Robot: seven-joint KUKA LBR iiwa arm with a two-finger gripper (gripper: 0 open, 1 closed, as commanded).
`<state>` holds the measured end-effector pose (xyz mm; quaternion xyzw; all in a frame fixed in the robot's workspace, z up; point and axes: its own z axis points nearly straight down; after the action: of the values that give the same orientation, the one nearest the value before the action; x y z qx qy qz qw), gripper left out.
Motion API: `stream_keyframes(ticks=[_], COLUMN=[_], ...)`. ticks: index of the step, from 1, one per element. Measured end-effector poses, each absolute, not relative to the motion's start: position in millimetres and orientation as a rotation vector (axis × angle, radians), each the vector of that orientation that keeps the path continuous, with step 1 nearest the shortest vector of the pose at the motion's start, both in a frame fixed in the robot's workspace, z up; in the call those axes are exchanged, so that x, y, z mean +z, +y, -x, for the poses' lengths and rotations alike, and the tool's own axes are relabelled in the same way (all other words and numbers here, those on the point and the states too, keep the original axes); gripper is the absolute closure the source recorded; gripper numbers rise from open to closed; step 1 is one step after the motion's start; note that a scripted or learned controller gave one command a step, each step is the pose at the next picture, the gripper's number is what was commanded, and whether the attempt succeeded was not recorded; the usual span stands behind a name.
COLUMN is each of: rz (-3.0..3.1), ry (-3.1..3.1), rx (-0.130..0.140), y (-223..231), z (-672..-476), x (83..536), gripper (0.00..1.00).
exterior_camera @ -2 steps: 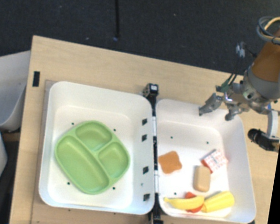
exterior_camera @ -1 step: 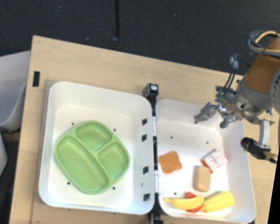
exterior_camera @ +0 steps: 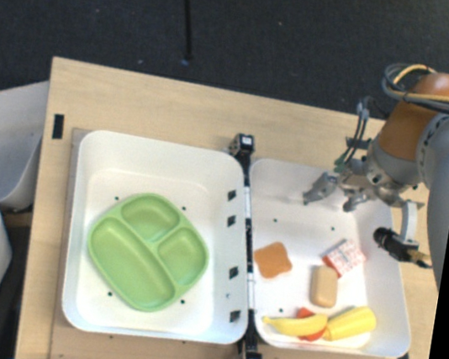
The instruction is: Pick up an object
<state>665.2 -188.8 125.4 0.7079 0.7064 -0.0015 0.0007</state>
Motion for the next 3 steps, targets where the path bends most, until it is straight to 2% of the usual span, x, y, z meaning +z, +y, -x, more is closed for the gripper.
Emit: stream_keyframes(ticks=[1,2,3], rz=[-2.218,-2.225,-2.212], ry=[2.215,2.209,2.222], rx=[0.000,0.006,0.006], y=[-189.8,-192.5,-188.7], z=[-666.4,-660.8,-663.2], x=[140.2,202.9,248.8], gripper=[1.00,1.00,1.00])
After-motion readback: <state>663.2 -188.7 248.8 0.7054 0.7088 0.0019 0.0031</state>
